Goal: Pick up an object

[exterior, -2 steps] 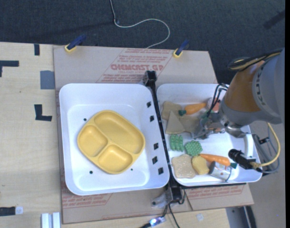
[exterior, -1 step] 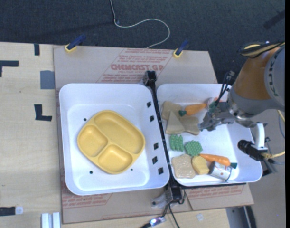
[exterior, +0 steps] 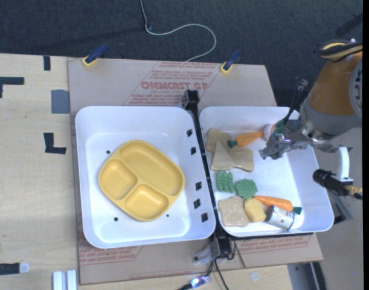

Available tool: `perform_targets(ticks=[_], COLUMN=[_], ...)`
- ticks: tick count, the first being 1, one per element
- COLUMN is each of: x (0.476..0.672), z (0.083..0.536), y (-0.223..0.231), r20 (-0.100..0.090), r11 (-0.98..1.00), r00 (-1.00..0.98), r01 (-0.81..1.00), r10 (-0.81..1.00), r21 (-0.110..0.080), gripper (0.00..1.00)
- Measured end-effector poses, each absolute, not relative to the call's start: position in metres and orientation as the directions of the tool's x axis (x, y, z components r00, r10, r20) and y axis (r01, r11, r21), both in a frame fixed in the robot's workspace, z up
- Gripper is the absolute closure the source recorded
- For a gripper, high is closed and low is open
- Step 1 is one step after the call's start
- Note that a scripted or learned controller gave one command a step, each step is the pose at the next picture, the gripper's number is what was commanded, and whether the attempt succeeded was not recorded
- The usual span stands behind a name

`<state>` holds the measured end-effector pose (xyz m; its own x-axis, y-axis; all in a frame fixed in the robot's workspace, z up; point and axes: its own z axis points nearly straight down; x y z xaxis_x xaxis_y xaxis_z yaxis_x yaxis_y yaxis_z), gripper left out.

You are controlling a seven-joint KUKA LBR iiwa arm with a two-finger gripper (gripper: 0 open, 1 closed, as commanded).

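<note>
two white bins [exterior: 87, 162] on cardboard [exterior: 166, 86]

The arm [exterior: 338, 89] is seen entering from the right of the camera view, its grey casing broken by an orange band [exterior: 336, 48] near the upper right corner. The bulky wrist section is angled down and to the left, tapering into darker metal hardware. The gripper [exterior: 273, 145] is carried at the arm's leftmost end, pointed down and leftward and held low. Its tip appears as a small dark grey cluster, and the spacing at that tip cannot be made out from above. A black, knob-ended part [exterior: 329, 180] is seen projecting below the wrist, alongside a white bracket [exterior: 343, 162].
</note>
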<state>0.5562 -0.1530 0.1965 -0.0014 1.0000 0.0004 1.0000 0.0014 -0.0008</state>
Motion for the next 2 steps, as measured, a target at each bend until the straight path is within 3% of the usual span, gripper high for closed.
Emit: perform_targets(ticks=[1, 2], x=[0.556, 0.602], z=[0.225, 0.231], y=[-0.152, -0.113], r20=[0.0, 0.0], r11=[0.002, 0.006], r00=[-0.002, -0.006], r01=[1.0, 1.0], r10=[1.0, 1.0], r21=[0.0, 0.001], gripper=[1.0, 1.0])
